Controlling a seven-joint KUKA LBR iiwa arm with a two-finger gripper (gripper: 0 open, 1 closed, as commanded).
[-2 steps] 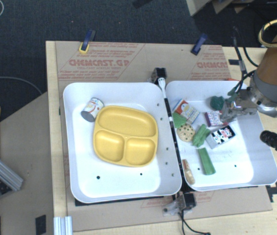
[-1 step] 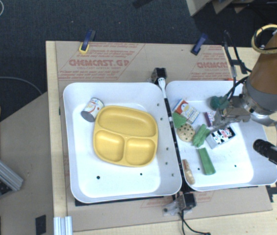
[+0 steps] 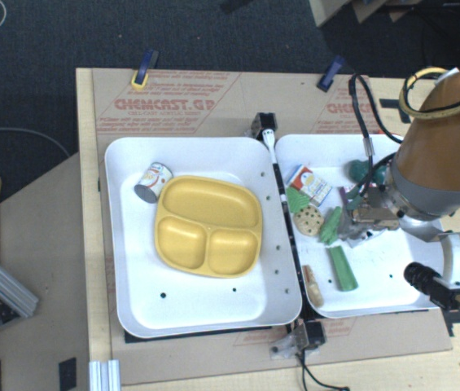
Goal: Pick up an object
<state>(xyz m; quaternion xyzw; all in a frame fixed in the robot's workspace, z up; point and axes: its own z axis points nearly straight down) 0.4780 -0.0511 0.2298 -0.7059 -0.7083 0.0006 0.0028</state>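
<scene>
Grey arm with orange band [image 3: 441, 149] reaches over the right shallow white bin [image 3: 376, 296]; its pincer [image 3: 358, 218] hangs low just right of a dark green oblong piece [image 3: 330, 226], and whether it is released or clenched cannot be told. Around that green piece: a round tan perforated disc [image 3: 306, 218] just left, a small red-white-green carton [image 3: 308, 185] beyond it toward the bin's far wall, a bright green stick [image 3: 343, 268] nearer the front, a brown stub [image 3: 312, 285] at the front-left rim. Well left of it, the left white bin [image 3: 132, 292] holds a yellow three-compartment plastic tray [image 3: 208, 225] with a small tipped can [image 3: 153, 182] touching its far-left corner.
</scene>
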